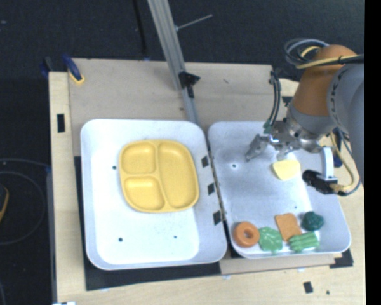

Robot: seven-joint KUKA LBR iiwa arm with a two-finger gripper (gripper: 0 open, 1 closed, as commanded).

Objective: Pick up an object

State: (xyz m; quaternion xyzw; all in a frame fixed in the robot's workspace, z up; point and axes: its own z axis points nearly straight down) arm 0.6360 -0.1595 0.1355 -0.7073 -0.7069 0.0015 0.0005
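Dark floor surrounds a pale wooden tabletop [133,88] that carries two shallow white bins side by side; the arm [320,94], grey with an orange band, reaches in from the right and hangs over the upper part of the right bin [241,189]. Its end effector [261,145] points left and a little downward; two thin fingers spread apart in a clear open fork with nothing between them.

Nearest thing to pick up is a pale yellow block [286,169], lying on the bin floor just right of and slightly below the fingertips, close under the wrist; it looks roughly square with no marked long axis, so approach angle probably matters little; the coming move likely calls for a short pull back to the right and a descent.

Farther below the end effector, along the near edge of the same bin, sits a row of small items: an orange ring [246,234], a light green lump [270,239], a tan square [286,224], a green stick [303,240] and a dark green piece [313,220]; several are touching, which could crowd a grasp there.

Well to the left, the left bin [101,234] holds a yellow divided plate [159,175] with three compartments.
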